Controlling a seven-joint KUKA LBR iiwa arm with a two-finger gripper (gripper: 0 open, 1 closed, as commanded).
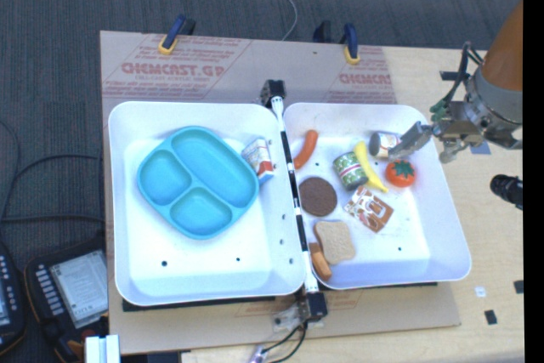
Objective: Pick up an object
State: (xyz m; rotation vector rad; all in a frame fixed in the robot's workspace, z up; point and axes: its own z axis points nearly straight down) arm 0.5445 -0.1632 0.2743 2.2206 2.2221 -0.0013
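two shallow white plastic bins side by side on a pale wooden surface, left bin and right bin touching along a dark seam. in the left bin: glossy blue tray with three rounded compartments, and a crumpled wrapper against the dividing wall. in the right bin: slim orange sausage, flat brown round patty, tan bread slice, green labelled can, curved yellow banana, round red tomato, printed red-and-white packet, small silvery can near the top. gripper low over the right bin's upper right, just beside the silvery can and above the tomato; cannot tell how it stands, nothing seen in its hold.
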